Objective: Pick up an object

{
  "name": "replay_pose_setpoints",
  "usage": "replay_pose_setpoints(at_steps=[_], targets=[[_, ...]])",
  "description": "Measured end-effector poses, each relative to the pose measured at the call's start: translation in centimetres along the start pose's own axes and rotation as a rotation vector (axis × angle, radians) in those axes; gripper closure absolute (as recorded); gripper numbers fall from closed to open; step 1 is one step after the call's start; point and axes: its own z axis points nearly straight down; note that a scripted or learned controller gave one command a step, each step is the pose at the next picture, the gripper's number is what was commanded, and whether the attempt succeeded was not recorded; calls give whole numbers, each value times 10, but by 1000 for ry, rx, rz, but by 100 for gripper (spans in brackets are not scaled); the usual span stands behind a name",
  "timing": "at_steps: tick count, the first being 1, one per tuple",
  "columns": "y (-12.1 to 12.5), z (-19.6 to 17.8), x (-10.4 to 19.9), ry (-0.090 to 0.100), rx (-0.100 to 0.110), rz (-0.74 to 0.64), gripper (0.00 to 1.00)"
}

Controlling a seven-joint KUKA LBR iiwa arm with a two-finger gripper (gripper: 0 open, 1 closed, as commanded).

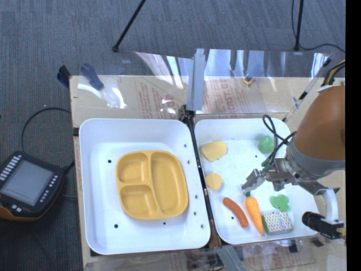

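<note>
The gripper [255, 180] hangs over the right bin [237, 130], reaching in from the right; the view is too coarse to tell how it is set, and nothing shows in it. Just below it lies a carrot [254, 213], pointing toward the near wall, with a red sausage [235, 212] beside it on the left. Right of the carrot sit a checked block [277, 222] and a green leaf [279, 201] above it. To the gripper's left lie two pale yellow pieces, a small one [214, 180] and a larger one [214, 150] farther back. A green ball [265, 144] rests near the far right corner. The left bin [96, 179] holds a yellow divided plate [152, 184]. A pendant [28, 184] lies on the floor, left of the bench [130, 97].
</note>
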Motion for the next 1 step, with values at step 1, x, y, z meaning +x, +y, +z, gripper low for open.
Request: replay_pose_setpoints(at_steps=[1], targets=[[-6, 24, 21, 0, 1, 27, 0]])
